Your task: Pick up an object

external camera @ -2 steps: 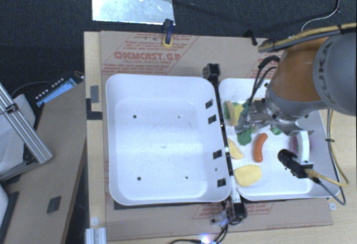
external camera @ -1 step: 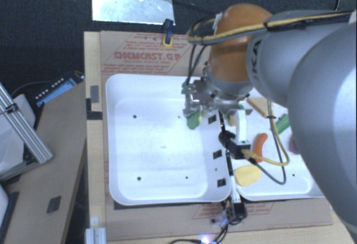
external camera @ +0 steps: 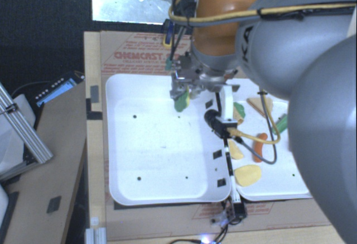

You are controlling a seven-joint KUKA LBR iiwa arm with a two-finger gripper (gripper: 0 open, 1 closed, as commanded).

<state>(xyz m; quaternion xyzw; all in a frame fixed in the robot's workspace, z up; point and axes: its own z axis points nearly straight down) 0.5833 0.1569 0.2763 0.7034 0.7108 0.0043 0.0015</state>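
My gripper (external camera: 182,95) hangs over the far right part of the left white bin (external camera: 125,125), under the orange band of the arm. A small green object (external camera: 181,103) sits between its fingers, lifted a little above the bin floor. In the right bin (external camera: 279,190) lie several items: a yellow oval piece (external camera: 247,174), an orange-red piece (external camera: 259,147), a green piece (external camera: 240,110), a tan piece (external camera: 262,104) and another green piece (external camera: 280,123) partly hidden by the arm.
The big grey arm covers the upper right of the view and much of the right bin. A black divider strip (external camera: 226,153) with cables runs between the bins. A cardboard sheet (external camera: 134,53) lies under the bins.
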